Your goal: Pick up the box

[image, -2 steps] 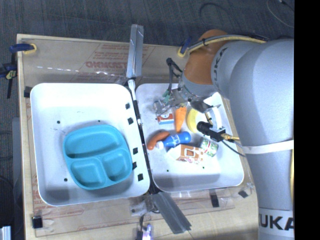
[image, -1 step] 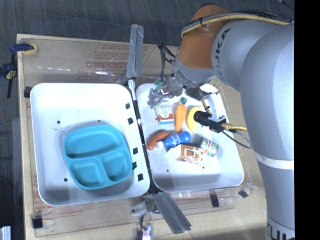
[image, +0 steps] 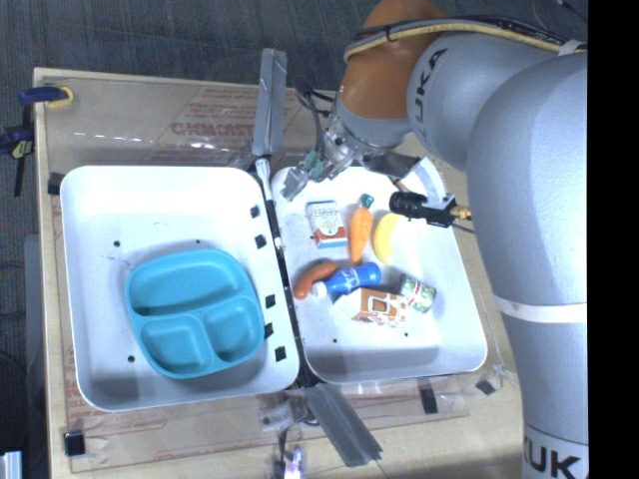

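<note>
My tool (image: pixel 300 176) hovers at the right bin's (image: pixel 454 342) far-left corner; whether it is apart, I cannot tell. The box (image: pixel 324 220) lies just beside it, ungrasped. Approach step; next, descend over it.

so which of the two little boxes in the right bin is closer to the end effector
The small box with the red label, at the bin's upper left beside the carrot. The end effector hangs just above it; the orange-and-white box lies lower, past the blue bottle.
</note>
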`<control>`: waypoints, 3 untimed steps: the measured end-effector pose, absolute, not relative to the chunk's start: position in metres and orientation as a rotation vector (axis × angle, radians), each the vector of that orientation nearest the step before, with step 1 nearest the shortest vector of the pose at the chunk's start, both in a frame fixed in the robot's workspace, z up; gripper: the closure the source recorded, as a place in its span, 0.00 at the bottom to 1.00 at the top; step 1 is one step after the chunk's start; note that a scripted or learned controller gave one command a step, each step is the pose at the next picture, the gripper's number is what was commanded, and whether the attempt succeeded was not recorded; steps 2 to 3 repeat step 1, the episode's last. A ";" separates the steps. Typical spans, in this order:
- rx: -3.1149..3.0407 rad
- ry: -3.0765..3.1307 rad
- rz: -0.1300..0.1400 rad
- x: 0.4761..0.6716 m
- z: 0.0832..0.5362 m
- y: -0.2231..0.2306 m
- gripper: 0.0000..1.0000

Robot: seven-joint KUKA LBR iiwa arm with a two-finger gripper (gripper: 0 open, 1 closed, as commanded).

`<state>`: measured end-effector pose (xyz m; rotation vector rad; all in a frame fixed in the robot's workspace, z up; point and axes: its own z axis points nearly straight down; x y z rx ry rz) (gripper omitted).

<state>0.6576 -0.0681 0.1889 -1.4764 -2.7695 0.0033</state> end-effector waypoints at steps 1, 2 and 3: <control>-1.590 -2.706 0.005 0.657 0.206 -0.048 1.00; -1.590 -2.706 0.005 0.657 0.206 -0.048 1.00; -1.590 -2.706 0.005 0.657 0.206 -0.048 1.00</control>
